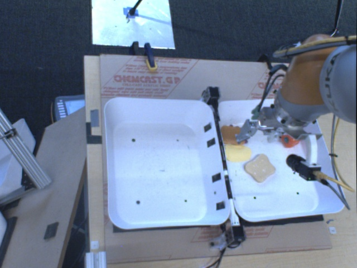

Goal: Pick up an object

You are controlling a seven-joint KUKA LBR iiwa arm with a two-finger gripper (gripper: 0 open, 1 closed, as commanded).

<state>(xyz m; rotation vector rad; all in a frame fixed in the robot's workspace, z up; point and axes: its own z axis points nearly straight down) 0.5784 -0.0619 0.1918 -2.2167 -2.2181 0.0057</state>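
Looking into the right bin [334, 205], I count the candidates: an orange-brown piece [229, 132] against the divider, a yellow piece [239, 154] touching it at its 5 o'clock, a tan toast-shaped piece [260, 168] just beyond at 4 o'clock of the yellow one, and a small red-orange item [288, 141] well off toward 3 o'clock. They lie loose and flat on the bin floor, which I judge suits a top-down grasp, though the three crowded by the divider leave little room around each.

The gripper [245, 132] hangs low over the orange-brown piece, at about its 3 o'clock edge, with the arm [312, 77] angled in from 2 o'clock. I judge that piece to be the target, since the tool sits right beside it. Whether the gripper is spread or pressed together I cannot tell; it reads as a grey blur, and I see nothing held. Contact with the piece is also unclear.

The left bin [162, 161] lies at 9 o'clock.
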